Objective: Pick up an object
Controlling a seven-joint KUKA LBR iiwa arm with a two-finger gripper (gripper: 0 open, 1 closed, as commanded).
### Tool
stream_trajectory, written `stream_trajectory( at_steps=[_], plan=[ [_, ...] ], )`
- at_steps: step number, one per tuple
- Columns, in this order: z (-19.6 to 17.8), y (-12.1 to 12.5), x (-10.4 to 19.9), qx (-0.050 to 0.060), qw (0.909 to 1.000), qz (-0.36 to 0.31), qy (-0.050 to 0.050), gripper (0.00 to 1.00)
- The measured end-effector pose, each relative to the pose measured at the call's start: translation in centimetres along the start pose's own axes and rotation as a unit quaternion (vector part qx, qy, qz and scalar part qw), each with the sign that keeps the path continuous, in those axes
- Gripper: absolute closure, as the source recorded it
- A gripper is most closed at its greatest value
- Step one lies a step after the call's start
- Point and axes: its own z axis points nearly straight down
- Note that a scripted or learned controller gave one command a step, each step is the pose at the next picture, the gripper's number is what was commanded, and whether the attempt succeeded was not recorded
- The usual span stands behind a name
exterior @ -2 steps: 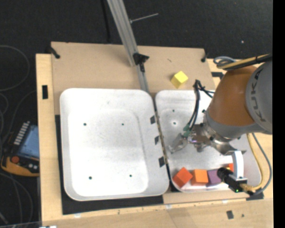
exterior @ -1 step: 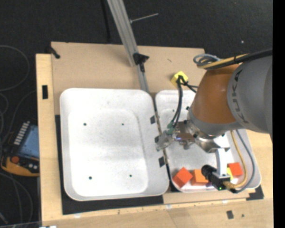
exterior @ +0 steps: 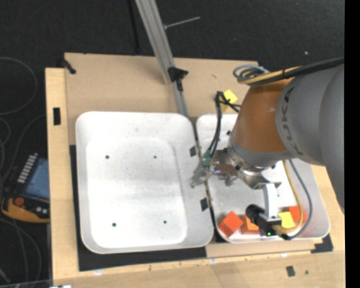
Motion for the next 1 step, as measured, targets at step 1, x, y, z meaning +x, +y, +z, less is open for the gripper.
stream_trajectory(
  at_steps=[1],
  plan=[
    [-0.03, -2.19, 3.1, 0.001, 1.0, 0.0, 0.0, 0.0]
  ],
)
